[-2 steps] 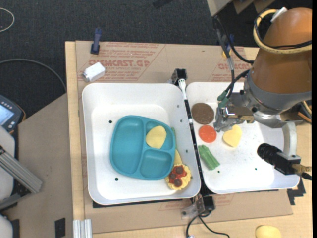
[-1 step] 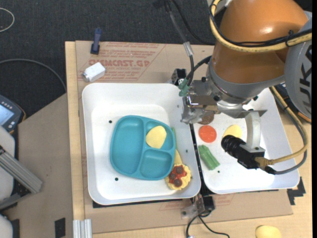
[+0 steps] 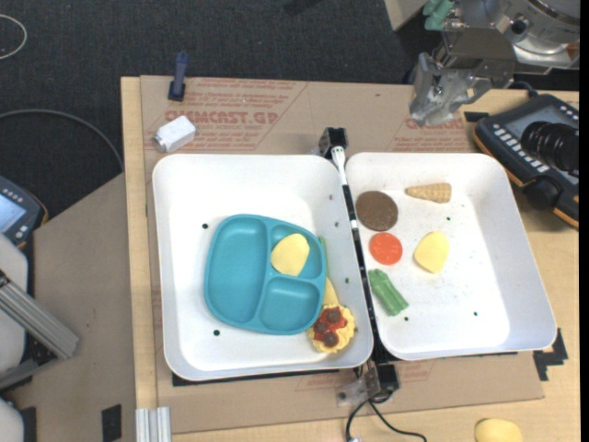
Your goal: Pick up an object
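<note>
Overhead, the gripper (image 3: 440, 99) hung beyond the far edge of the right bin (image 3: 515, 247), above the brown board (image 3: 276, 109) and not over any food. Nothing was between its fingers, but whether they were spread or pressed together I could not tell, because the view was too small and blurred there.

In the right bin lay five toy foods. A brown disc (image 3: 376, 210) sat near the far left corner, and a cone (image 3: 429, 191) lay just to its right, pointing left. Nearer to the camera, a red disc (image 3: 386, 248) rested just beside the brown one, and a yellow piece (image 3: 432, 251) lay to the right of the red disc, apart from it. A green stick (image 3: 387, 292) lay nearest, close to the left wall of the bin.

The left bin (image 3: 175, 265) held a blue tray (image 3: 258, 279) with compartments. A yellow lemon (image 3: 290, 254) rested in the far right compartment of the tray. A tart (image 3: 332, 328) with red berries lay just beside the near right corner of the tray, touching it.

On the board, far from the bins, lay a small white block (image 3: 175, 133) and a dark blue clip (image 3: 179, 76).
</note>
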Robot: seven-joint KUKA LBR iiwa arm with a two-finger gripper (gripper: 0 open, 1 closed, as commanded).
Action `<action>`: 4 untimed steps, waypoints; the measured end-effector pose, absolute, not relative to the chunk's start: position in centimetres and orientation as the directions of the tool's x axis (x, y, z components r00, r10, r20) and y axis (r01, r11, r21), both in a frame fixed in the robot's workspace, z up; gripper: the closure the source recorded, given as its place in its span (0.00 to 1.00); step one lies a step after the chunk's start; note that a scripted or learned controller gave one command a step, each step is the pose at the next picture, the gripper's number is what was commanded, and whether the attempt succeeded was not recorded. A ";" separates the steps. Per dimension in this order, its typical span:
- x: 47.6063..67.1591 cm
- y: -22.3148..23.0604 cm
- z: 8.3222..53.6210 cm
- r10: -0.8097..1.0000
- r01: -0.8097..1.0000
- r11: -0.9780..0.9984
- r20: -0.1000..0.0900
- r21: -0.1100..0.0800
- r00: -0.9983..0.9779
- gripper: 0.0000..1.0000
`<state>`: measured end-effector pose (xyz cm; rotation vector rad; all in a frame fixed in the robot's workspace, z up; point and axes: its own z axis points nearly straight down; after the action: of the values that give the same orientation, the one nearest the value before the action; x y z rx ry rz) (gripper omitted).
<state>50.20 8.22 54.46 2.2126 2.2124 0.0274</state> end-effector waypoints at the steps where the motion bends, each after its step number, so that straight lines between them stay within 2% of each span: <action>1: 47.8 11.3 46.7 1.000 1.000 0.004 -0.001 -0.009 -0.004 1.00; 2: 47.8 16.9 38.7 1.000 1.000 0.007 -0.002 -0.010 -0.007 1.00; 3: 52.2 18.4 50.2 1.000 1.000 0.003 0.005 0.016 -0.003 1.00; 4: 47.9 22.6 53.8 1.000 1.000 0.008 0.005 0.006 -0.008 1.00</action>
<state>47.92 22.57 53.81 2.2123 2.2292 0.0124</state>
